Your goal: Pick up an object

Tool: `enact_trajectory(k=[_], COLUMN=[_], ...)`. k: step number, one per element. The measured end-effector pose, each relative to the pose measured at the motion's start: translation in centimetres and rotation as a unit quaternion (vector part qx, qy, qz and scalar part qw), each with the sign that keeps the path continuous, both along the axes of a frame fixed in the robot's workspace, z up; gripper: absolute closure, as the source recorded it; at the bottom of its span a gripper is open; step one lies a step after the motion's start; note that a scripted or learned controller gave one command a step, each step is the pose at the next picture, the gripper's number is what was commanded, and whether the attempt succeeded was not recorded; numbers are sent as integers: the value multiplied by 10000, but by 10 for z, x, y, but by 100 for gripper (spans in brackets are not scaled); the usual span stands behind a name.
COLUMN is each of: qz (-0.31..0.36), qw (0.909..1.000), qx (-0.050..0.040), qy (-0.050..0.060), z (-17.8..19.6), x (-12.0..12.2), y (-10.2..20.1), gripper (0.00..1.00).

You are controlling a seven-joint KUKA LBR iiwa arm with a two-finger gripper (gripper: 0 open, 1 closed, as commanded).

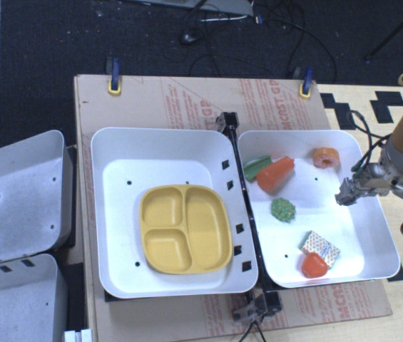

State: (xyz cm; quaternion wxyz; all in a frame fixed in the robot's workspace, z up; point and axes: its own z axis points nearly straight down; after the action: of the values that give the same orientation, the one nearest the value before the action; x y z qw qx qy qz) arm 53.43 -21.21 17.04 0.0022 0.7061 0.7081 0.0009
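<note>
Claw [344,197] hovers right of green broccoli [282,209], apart.

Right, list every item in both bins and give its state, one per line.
Yellow tray: flat in the left bin, nothing in its three sections.
Carrot: lying in the right bin, touching the green piece.
Orange ring: lying apart, near the far wall.
Broccoli: lying alone mid-bin.
Patterned block: lying against the red piece.
Gripper: over the right bin, holding nothing visible.
</note>
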Motion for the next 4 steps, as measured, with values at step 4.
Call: enact_trajectory(k=[4], qz=[24], qw=[10000], qx=[19], qy=[30], z=[62], x=[-13], y=[117], gripper=[100])
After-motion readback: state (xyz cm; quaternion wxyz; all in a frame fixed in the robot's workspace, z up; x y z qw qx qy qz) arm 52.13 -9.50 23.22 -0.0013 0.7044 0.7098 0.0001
